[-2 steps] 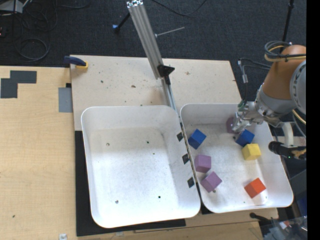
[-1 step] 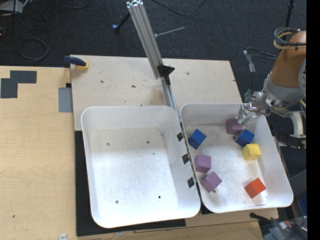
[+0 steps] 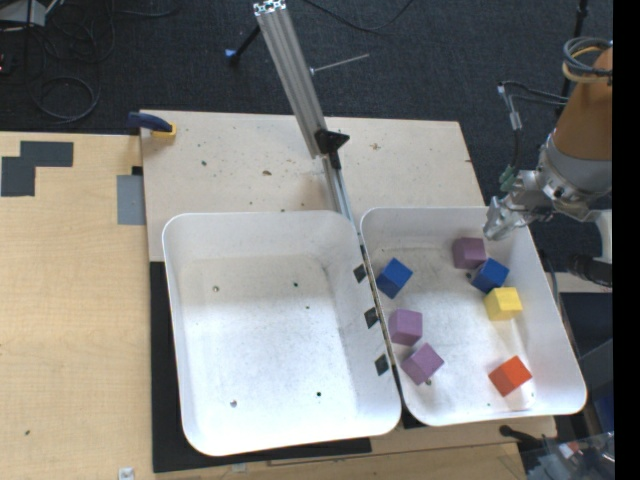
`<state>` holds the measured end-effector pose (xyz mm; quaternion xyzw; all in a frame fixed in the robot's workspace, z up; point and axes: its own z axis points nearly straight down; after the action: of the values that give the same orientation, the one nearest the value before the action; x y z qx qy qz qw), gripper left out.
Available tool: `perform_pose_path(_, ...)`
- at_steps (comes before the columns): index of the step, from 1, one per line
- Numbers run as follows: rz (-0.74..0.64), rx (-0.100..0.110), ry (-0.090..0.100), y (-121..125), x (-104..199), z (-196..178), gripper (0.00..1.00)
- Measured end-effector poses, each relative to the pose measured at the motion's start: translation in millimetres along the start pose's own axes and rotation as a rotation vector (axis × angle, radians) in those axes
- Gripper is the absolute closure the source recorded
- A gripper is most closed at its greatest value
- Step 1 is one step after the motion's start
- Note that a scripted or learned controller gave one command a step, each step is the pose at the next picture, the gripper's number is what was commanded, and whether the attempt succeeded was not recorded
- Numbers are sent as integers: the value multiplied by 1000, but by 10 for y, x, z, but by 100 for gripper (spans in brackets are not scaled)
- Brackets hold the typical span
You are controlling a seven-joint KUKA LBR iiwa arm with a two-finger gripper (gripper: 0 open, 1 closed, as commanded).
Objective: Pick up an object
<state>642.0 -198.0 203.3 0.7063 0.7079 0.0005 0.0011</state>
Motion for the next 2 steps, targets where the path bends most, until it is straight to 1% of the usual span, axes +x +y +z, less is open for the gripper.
perform_pose_path(1, -2, 5, 3, -158, 555, -107, 100)
perform_pose_path(2, 1, 5, 2, -372, 1004, -230, 100)
